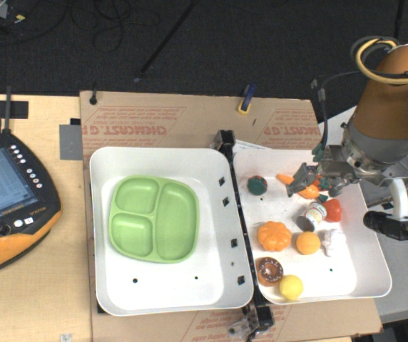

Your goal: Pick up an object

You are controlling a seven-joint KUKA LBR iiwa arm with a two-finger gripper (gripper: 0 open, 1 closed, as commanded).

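Right of centre in the frame, the gripper (317, 182) hangs low over the right bin (361, 276), its fingers spread open around a small orange piece (308, 188) that lies on the white floor just left of a red-and-white item (323, 211). Below these sit an orange pumpkin (273, 235), an orange ball (307, 243), a chocolate donut (269, 269) and a yellow ball (291, 286), with a dark green ball (257, 185) toward the upper left. Further left, the left bin (111, 276) holds a green divided plate (154, 218), and bare white floor lies around it and at the right bin's lower right corner.
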